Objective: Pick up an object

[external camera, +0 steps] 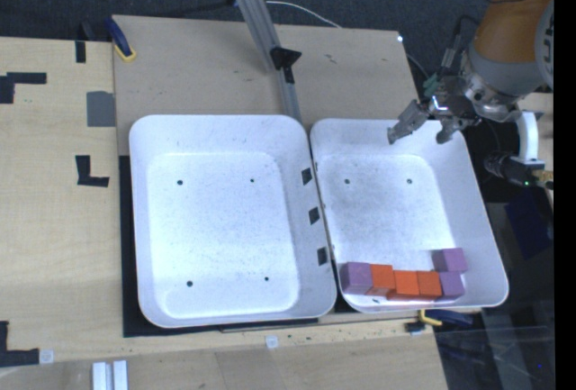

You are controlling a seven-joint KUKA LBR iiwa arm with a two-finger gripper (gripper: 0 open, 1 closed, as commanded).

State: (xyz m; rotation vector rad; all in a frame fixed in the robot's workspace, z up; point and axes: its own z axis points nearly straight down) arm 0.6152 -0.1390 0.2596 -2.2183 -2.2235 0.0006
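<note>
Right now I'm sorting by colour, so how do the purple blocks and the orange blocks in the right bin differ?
The purple blocks sit at the two ends of the row, while the orange blocks fill its middle. At the right end purple pieces look stacked, one above another; the orange blocks lie in a single low row. Both kinds lie along the right bin's near wall, far from the gripper.

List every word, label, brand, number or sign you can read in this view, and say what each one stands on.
None: no readable text, number or brand stands anywhere.
The black tape pieces on the wooden bench are plain shapes, not letters.
The purple and orange blocks in the right bin carry no markings.
The left bin and the gripper bear no legible label.
</note>
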